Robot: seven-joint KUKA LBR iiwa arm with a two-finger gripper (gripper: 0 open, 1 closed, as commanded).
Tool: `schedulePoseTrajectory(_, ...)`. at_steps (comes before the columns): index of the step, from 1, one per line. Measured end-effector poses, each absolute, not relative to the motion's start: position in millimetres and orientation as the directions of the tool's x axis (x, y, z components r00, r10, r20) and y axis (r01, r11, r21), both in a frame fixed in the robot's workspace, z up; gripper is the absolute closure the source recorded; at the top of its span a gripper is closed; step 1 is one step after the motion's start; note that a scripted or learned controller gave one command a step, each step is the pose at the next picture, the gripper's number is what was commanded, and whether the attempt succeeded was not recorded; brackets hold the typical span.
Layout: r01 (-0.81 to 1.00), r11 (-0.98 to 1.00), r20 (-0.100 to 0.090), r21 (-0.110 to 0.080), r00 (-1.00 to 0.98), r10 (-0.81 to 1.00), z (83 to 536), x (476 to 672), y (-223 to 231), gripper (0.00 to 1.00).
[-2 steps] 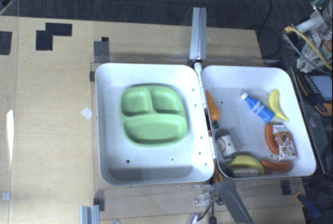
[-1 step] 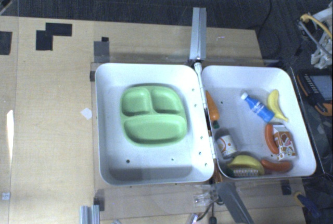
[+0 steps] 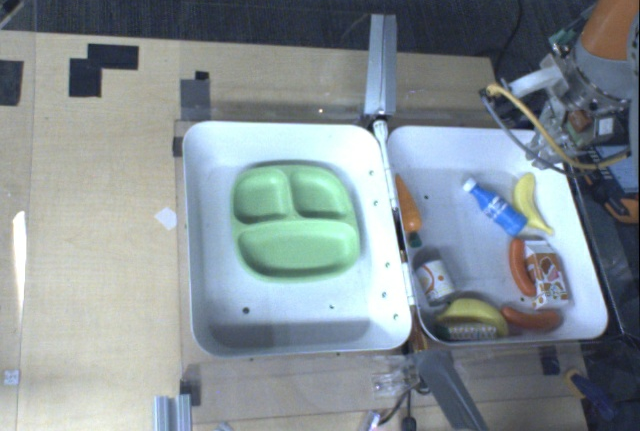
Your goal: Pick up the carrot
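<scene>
Against the bin's left wall — carrot (image 3: 406, 204)

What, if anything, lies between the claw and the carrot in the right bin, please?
The carrot lies against the right bin's left wall. The claw hangs over the bin's upper right corner. The blue bottle and a banana lie on the floor between them, low enough that a descent from above looks unobstructed.

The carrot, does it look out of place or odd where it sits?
Somewhat. The carrot lies pressed along the left wall of the right bin, by the divider, apart from the other items. The green tray sits alone in the left bin. Nothing looks spilled or damaged.
</scene>
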State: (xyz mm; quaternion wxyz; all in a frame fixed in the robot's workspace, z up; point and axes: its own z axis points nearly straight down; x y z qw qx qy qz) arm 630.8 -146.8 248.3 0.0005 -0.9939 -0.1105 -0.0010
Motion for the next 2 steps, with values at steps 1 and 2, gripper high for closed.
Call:
schedulePoseTrajectory(1,0.287,-0.958,0.002,-0.001,0.958,0.287,209,546.1,-110,1.0)
schedulePoseTrajectory(2,0.204,-0.979,0.003,-0.001,0.979,0.204,185,516.5,-48,1.0)
